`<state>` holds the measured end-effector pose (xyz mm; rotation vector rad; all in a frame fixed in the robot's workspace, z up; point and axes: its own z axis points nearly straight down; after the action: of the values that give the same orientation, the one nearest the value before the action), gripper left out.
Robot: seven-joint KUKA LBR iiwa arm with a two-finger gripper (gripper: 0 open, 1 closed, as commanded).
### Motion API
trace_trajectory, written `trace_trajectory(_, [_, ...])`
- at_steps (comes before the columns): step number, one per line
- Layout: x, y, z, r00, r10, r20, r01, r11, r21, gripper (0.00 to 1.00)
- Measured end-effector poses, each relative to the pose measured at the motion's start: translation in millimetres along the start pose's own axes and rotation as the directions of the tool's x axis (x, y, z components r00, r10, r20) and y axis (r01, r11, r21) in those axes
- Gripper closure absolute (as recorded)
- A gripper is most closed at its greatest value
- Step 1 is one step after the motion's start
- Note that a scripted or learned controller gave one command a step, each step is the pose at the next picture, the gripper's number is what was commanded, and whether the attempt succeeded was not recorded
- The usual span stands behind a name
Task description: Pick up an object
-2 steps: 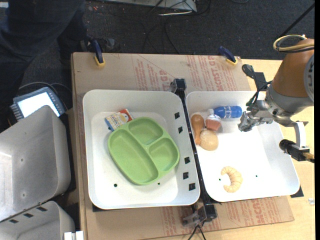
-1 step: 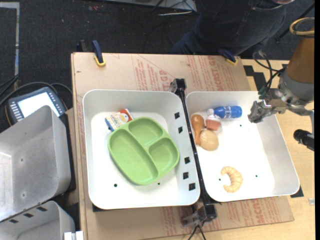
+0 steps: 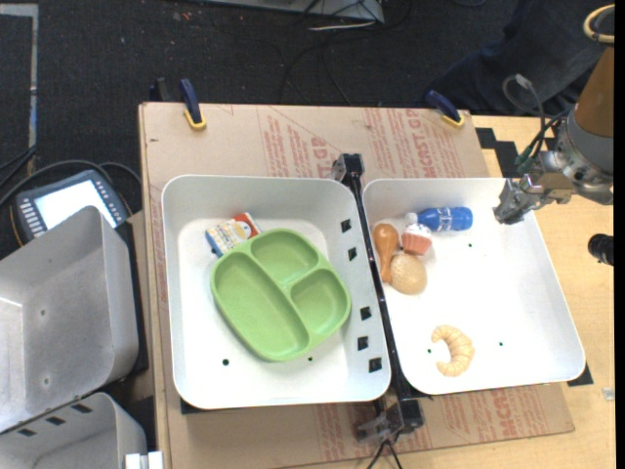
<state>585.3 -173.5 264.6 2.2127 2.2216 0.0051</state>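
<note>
Gripper over the right bin's far right rim, finger state impossible to tell, nothing seen in it, blue bottle to its left, croissant near the front, green tray in left bin

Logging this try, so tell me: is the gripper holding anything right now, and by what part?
Nothing is held: the gripper hangs over the right bin's far edge, nothing between its fingers.
</note>
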Motion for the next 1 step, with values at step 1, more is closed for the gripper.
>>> trace_trajectory(1, [44.5, -10.7, 7.8, 1.0, -0.003, -0.003, 0.003, 1.0, 0.008, 1.0])
